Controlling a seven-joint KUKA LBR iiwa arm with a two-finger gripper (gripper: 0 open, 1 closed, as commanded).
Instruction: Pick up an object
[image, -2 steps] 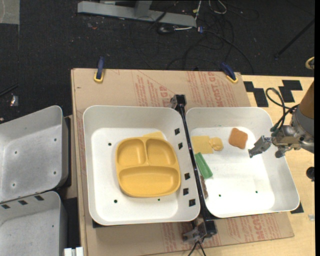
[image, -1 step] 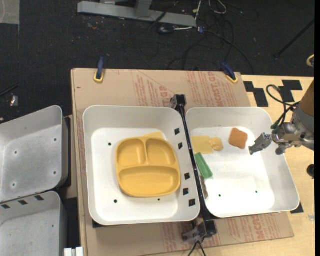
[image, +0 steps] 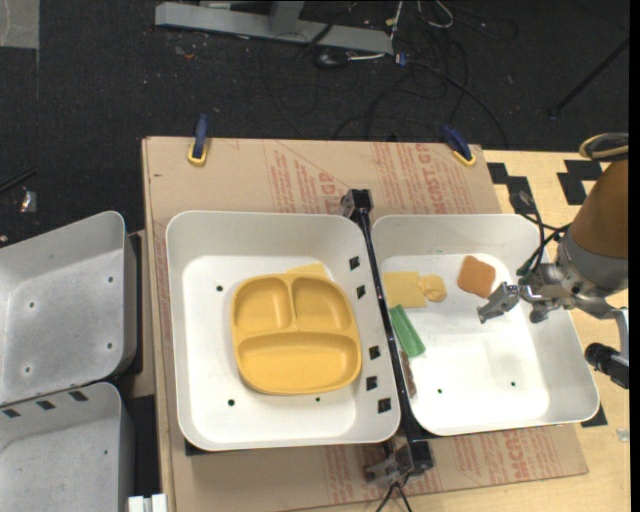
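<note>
Over the right bin (image: 560, 400), near its right wall, the gripper (image: 512, 298) hangs at the end of the grey arm (image: 600, 240) reaching in from the right; fingers (image: 494, 306) look spread apart with nothing between them. Nearest object: an orange block (image: 477, 275), just left of the fingers and above them in the frame, apart from them, lying on the bin floor. Further left in the same bin, a pale yellow piece (image: 410, 289) lies near the divider, with a green stick (image: 406, 331) just below it, angled along the divider. Left bin (image: 200, 300) holds a yellow compartment tray (image: 296, 334), flat, roughly centred. Both bins sit on a cardboard-covered surface (image: 300, 170).
</note>
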